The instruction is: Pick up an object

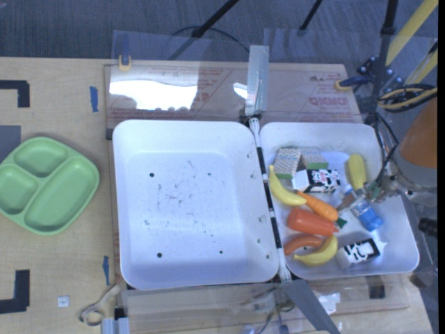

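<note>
All the candidates for picking lay crowded in the right bin [407, 256], presumably tipped there loosely so that a program could try its grasps on a jumble, while the left bin [132, 186] beside it offered a plain white floor as a likely drop place. In the clutter were a yellow banana [284, 191] along the inner wall, a carrot [321, 207] crossing it, an orange pepper-like piece [311, 222], a second banana [318, 253] near the front, two black-and-white cow-patterned cartons [318, 179] and [361, 251], and a small blue object [370, 218]. The gripper [361, 199] reached in from the right, low over the bin's middle, just beside the blue object and the carrot's tip, which suggested one of these as the target. Its fingers were too small and tangled with the clutter to judge; whether they were spread or clenched, or grasping anything, could not be told. A green divided plate [46, 184] sat apart on the worktop [55, 270].
</note>
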`<state>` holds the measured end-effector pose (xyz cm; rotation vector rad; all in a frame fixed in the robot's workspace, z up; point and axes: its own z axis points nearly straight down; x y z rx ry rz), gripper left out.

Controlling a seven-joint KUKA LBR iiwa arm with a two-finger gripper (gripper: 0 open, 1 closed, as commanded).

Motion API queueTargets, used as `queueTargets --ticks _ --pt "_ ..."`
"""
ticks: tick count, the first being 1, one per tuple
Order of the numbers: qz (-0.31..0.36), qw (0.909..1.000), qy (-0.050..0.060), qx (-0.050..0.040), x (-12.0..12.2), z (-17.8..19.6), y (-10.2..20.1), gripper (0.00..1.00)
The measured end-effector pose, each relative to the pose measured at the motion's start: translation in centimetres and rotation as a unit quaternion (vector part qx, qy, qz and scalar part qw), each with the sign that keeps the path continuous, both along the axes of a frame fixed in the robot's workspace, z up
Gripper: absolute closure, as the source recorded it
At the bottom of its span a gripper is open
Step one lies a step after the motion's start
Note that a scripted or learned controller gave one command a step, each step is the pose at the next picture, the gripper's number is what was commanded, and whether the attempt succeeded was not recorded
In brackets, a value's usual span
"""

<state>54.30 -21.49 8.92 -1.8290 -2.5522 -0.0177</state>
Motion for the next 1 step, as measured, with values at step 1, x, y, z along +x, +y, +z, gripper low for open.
queueTargets --ticks 1 --pt "-0.001 1.0 -0.004 -0.0038 0.09 0.97 -0.28 1.0"
